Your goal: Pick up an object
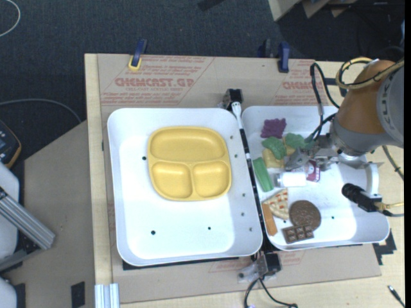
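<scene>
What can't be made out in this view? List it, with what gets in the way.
- Gripper, camera view: the arm's wrist covers it from above and it is small, so its grip cannot be read.
- Small items under the gripper in the right bin: partly covered, too small to identify.
- Arm: cut off by the right edge.
- Yellow tray in the left bin: fully readable.

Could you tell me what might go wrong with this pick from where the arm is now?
The gripper sits low over tightly packed items in the right bin: green pieces, a white tube. It may nudge neighbours or close on two at once. The tube looks smooth and could slip.
</scene>
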Robot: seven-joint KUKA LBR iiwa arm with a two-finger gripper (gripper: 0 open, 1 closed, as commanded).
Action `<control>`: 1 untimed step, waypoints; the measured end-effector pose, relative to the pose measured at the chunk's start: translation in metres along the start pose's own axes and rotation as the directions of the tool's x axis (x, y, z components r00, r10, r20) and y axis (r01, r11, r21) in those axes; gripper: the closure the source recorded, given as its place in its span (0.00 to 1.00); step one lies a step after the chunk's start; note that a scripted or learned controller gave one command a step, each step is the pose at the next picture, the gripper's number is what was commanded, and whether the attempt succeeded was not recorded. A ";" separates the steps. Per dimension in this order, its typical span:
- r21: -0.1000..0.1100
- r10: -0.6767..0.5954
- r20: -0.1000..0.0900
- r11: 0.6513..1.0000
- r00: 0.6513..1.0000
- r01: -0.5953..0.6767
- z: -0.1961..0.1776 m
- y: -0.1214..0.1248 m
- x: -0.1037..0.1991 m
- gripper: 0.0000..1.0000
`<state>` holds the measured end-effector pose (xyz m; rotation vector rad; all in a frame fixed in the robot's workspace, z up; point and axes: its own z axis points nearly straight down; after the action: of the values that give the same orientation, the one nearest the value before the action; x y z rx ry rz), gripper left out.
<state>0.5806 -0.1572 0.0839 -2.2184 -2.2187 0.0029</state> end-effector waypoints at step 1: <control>-0.004 0.001 0.001 1.000 1.000 -0.001 -0.012 0.001 0.000 1.00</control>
<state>0.5814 -0.1576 0.0954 -2.2215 -2.2204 -0.0002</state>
